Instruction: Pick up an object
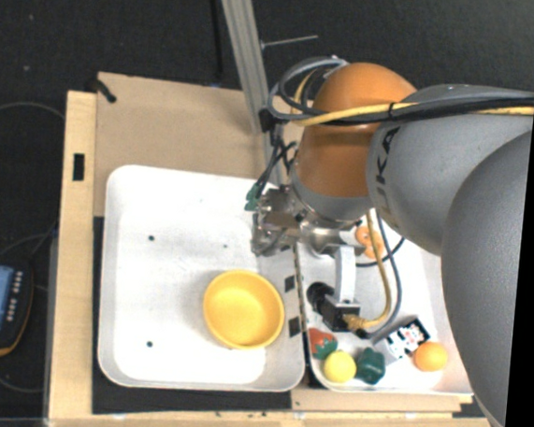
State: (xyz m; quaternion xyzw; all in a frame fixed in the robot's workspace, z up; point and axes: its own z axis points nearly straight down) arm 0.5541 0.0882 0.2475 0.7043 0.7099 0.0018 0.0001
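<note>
Shallow white left bin (151,244): it bears one thing, a round yellow plastic bowl (244,309), upright and open side up, lying near the bin's front right corner and close to the wall shared with the neighbouring bin.

Centre: the gripper (273,229) hangs over the left bin's right edge, behind the bowl and apart from it. Its metal body shows below the grey arm with the orange band (349,141), but whether it is open or closed cannot be told, and nothing is seen held in it.

Shallow white right bin (438,389): a cluster lies along its front wall. From the left come a small red-and-green piece (319,341), a yellow ball (339,366), a dark green block (371,365) just beside the ball, a white-and-black patterned item (408,335), and an orange ball (430,356).

Step in hand, as judged: the approach, with no object yet taken and every candidate resting in its bin. The bowl is the nearest candidate. The next move calls for settling on one target, centring over it, and descending. The bowl would need a grip across its rim, whereas the balls may roll away under contact.
</note>
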